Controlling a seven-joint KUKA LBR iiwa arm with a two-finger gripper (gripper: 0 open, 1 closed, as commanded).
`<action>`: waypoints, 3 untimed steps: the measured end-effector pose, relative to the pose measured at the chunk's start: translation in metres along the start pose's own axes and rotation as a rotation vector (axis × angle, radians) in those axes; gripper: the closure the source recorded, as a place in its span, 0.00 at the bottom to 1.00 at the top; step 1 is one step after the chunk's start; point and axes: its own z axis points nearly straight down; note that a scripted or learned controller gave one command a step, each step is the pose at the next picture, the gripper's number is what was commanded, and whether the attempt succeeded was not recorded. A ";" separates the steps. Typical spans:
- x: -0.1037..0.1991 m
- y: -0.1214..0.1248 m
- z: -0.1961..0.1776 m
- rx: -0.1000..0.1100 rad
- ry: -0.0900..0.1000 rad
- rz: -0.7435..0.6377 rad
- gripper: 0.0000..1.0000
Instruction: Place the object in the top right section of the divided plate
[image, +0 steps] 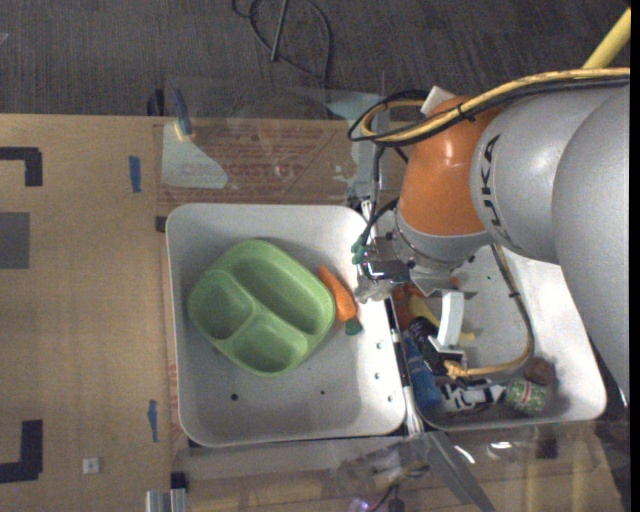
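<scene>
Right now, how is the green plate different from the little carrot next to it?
The green divided plastic plate is wide, flat and split into sections; the small orange toy carrot is thin, pointed and solid. The plate is all green, the carrot orange with a green end. Both lie in the left white bin, the carrot right beside the plate's rim.

— What lies around the work area?

— A pale wooden tabletop with black square corner marks near its left edge and short strips of blue tape. A clear plastic sheet lies taped near the top.

— And beyond it?

— A dark grey carpeted floor runs along the top, with a thin black cable looping across it.
</scene>
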 end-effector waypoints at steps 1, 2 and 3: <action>0.000 0.000 0.000 0.000 0.000 0.000 0.00; -0.091 0.000 -0.009 -0.002 0.000 -0.044 0.00; -0.093 0.001 -0.016 0.001 -0.001 -0.040 1.00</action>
